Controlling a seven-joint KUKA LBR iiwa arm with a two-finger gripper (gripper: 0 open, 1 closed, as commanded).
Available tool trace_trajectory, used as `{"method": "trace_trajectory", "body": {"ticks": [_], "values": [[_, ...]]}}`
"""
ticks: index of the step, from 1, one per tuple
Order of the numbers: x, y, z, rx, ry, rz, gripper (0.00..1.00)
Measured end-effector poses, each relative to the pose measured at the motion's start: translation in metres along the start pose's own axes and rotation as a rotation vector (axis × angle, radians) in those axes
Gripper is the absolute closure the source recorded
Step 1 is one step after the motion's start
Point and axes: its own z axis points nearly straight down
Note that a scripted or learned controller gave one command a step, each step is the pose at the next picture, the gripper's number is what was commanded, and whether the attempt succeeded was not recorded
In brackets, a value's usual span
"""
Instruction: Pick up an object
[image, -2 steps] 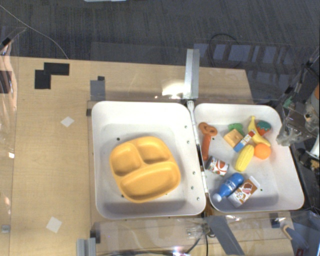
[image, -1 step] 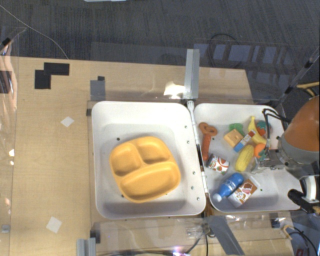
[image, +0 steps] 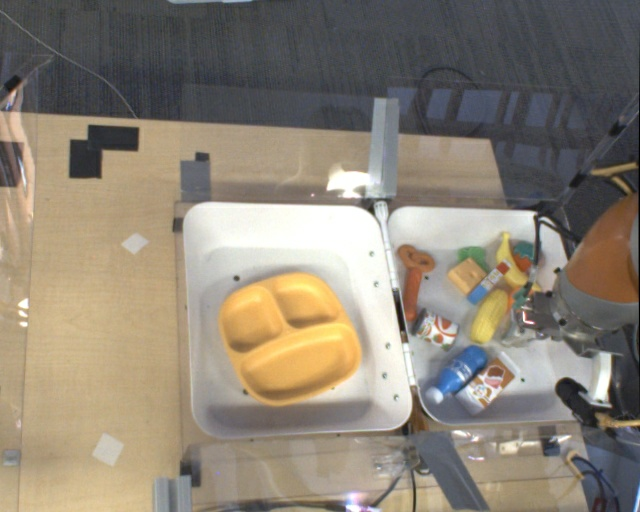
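- Hovering at about 3 o'clock in the right bin (image: 470, 415): the tool (image: 527, 318), just beside the yellow corn cob (image: 489, 315); grip state impossible to tell.
- Lying at 6 o'clock in that bin: blue bottle (image: 457, 373) touching a small carton (image: 489, 384).
- Sitting in the left bin (image: 280, 225): a yellow divided plate (image: 289, 337).

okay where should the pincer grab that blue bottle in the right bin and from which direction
Probably across the middle of the blue bottle's body, coming straight down. It lies on its side, tilted diagonally, so the fingers should close across its narrow width. A small carton lies close on its right, leaving little room for a finger on that side.
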Motion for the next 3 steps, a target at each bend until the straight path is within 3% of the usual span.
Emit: {"method": "trace_trajectory", "body": {"ticks": [1,2,3], "values": [[-0.014,-0.011,-0.048,0.017,0.000,0.218,1.00],[-0.002,0.032,-0.025,0.021,-0.007,0.782,1.00],[-0.016,0.044,-0.204,0.009,-0.005,0.933,1.00]]}}
